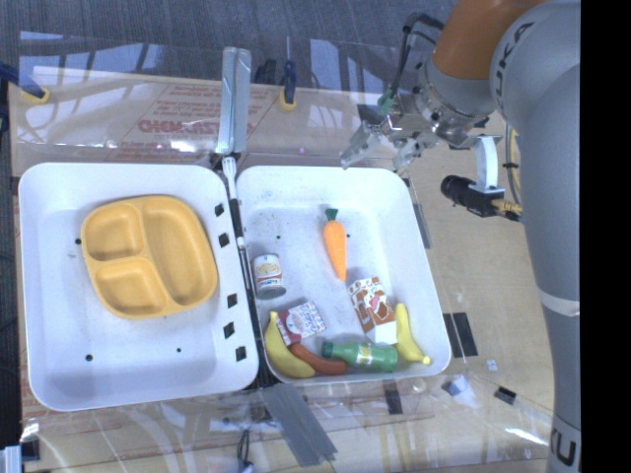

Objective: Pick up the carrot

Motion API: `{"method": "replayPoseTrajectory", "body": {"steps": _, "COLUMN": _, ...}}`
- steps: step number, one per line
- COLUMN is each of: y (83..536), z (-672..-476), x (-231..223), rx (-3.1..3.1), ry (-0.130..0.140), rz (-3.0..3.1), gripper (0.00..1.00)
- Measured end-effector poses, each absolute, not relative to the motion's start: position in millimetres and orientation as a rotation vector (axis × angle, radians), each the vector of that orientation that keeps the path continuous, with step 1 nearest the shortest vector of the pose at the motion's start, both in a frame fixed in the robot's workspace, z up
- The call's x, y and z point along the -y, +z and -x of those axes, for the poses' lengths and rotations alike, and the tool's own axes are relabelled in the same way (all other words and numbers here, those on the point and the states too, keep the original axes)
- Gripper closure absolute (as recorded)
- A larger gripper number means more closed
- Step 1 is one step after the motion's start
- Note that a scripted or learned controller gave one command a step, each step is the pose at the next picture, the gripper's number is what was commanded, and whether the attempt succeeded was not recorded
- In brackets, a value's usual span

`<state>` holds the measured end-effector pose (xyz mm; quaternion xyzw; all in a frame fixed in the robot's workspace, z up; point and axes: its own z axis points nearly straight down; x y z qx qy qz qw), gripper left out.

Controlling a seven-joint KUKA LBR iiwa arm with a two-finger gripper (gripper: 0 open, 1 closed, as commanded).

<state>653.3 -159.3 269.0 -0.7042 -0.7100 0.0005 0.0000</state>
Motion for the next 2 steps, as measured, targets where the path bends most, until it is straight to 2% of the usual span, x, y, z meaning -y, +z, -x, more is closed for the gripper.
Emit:
{"method": "replayPoseTrajectory", "body": {"steps": 1, "y": 143, "z": -629.0, "x": 169, "rx": 2.127, "ry": 0.003, "rz": 2.31, "gripper": 0.0}}
{"method": "replayPoseTrajectory", "body": {"steps": 2, "y": 92, "z": -613.4, "x": 180, "rx": 2.309, "ry": 0.001, "rz": 2.129, "gripper": 0.0}}
